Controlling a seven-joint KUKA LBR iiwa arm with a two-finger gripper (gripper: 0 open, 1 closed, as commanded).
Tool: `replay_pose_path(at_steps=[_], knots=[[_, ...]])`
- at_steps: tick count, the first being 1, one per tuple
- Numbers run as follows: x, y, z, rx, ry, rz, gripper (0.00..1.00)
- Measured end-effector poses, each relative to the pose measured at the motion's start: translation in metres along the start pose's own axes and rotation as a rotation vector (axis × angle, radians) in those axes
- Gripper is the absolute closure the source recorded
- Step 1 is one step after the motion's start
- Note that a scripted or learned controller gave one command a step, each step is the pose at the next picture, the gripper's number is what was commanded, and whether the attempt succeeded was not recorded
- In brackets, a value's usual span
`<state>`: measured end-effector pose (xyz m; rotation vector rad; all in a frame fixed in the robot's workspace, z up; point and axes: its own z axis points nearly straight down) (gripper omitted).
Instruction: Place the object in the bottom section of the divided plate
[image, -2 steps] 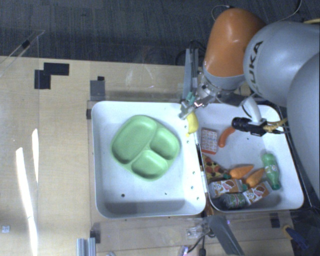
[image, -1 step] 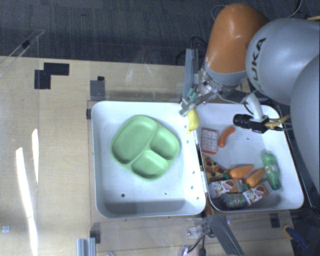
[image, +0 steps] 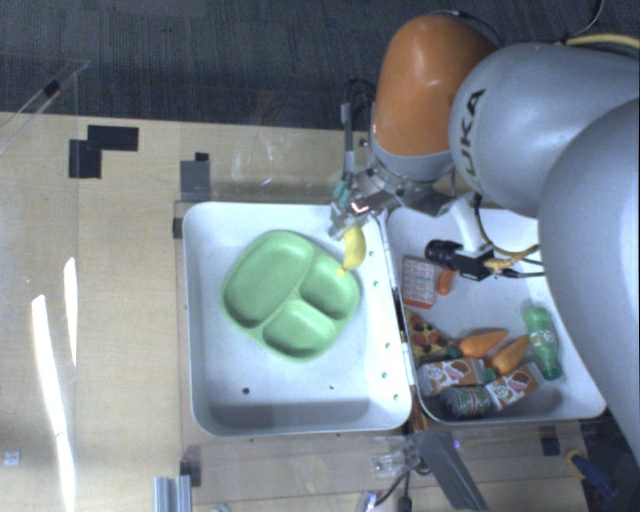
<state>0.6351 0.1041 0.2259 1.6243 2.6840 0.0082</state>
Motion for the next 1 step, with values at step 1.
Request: replay_pose_path(at_steps=[1], knots=[[0.0448,-0.0408,-0.0058,0.002,0.001,0.078,1.00]])
